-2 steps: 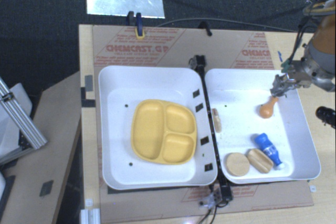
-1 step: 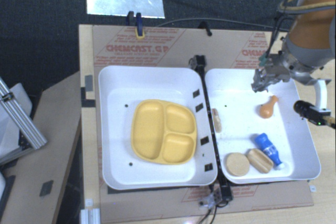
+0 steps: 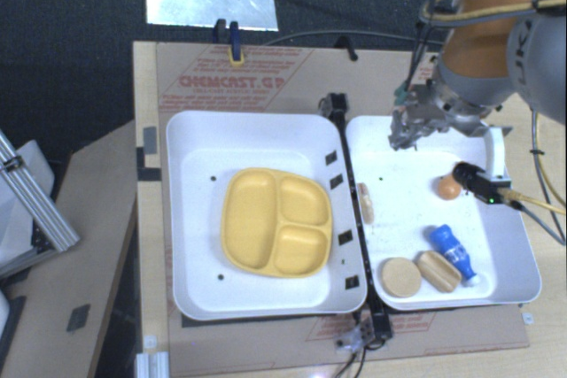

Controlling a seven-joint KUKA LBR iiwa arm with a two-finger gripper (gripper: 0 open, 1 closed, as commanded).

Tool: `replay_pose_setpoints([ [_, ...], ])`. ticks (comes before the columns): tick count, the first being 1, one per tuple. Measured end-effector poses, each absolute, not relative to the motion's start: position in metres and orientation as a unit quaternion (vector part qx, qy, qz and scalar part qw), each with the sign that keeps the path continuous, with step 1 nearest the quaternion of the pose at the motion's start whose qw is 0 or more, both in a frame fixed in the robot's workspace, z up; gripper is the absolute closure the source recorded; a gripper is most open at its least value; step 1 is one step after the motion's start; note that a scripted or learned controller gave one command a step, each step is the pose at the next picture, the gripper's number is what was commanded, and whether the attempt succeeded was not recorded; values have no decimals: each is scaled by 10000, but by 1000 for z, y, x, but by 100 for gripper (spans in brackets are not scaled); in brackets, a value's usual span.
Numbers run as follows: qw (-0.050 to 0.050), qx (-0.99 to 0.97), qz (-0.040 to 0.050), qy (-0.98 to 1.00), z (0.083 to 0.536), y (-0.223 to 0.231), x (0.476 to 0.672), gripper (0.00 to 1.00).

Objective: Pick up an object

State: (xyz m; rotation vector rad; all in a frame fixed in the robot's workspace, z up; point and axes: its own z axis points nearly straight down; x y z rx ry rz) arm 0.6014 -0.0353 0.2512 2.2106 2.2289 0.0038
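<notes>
Seen from above at a slant: two shallow white bins side by side on a tan surface (image 3: 266, 71). In the left bin (image 3: 190, 190), a yellow divided plate (image 3: 275, 221) with three compartments, lying flat near the middle. In the right bin (image 3: 509, 266), a small orange ball (image 3: 448, 188) toward the right side, a blue bottle (image 3: 452, 251) with a white cap lying on its side below it, touching a tan bread-roll-like piece (image 3: 439, 271), and just left of that a round beige disc (image 3: 400, 277) near the front wall. Along the right bin's left wall, a pale slim stick-like item (image 3: 364, 202). Above the right bin's back part, the claw (image 3: 409, 135) hanging from the grey arm with orange band (image 3: 496, 22), nothing visible between its tips; cannot tell whether released or clenched. Apart from every object, with the orange ball nearest.
</notes>
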Motion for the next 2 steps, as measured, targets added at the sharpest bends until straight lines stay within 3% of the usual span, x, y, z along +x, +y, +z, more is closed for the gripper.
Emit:
replay_pose_setpoints([
  [2,8,7040,19,7102,238,69,629,100],
])
